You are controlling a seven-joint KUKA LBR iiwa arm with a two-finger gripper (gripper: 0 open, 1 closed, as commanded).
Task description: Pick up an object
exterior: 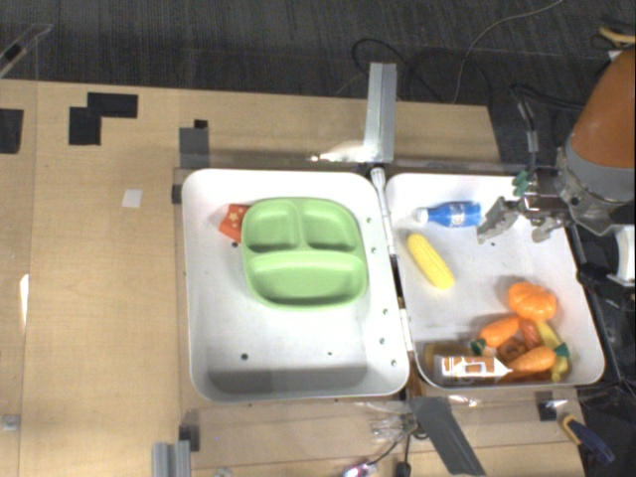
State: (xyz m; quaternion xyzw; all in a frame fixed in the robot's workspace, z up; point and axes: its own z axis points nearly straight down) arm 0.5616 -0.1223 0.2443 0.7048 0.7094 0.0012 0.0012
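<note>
- Bottle (pixel 449 214), the little blue one with a white cap, looks like the likeliest pick to me: it lies on its side near the back of the right bin (pixel 586 361), just left of the gripper (pixel 517 219).
- Gripper hangs over that bin's back right part with nothing between its fingers. Whether they're spread or closed, I honestly cannot tell from this angle.
- Corn cob (pixel 431 260) lies near the bottle, slanted, a bit toward the bin's front. A sloppy approach could nudge it or catch it instead.
- Round bottle lying flat = easy to roll away if the fingers land off-center, I'd guess.
- Orange fruit (pixel 532 301) sits further forward, and the front right corner is a tangled pile of carrots (pixel 517 346) plus a brown packet (pixel 467 366). Grabbing there could easily lift two things or none.
- Left bin (pixel 214 366) has a green divided plate (pixel 302 250) with a red packet (pixel 233 223) poking out at its back left edge.
</note>
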